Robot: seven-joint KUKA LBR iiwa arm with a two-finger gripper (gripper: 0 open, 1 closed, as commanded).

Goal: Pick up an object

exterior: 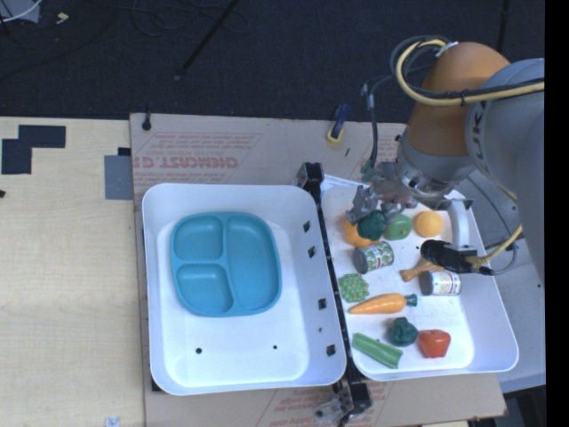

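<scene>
We are seeing a dark green vegetable (pixel 372 223) sitting at the upper left of the right bin (pixel 498 345), touching an orange piece (pixel 355 232). Our gripper (pixel 373 207) is hanging right over it, though we cannot tell whether its fingers are apart or together.

Dark green vegetable (pixel 372 224) among right bin's (pixel 498 327) toys

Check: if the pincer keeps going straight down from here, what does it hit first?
Most likely the dark green vegetable, directly under the pincer at the right bin's far end, with an orange piece beside it. Depth is unclear from this slanted view.
</scene>
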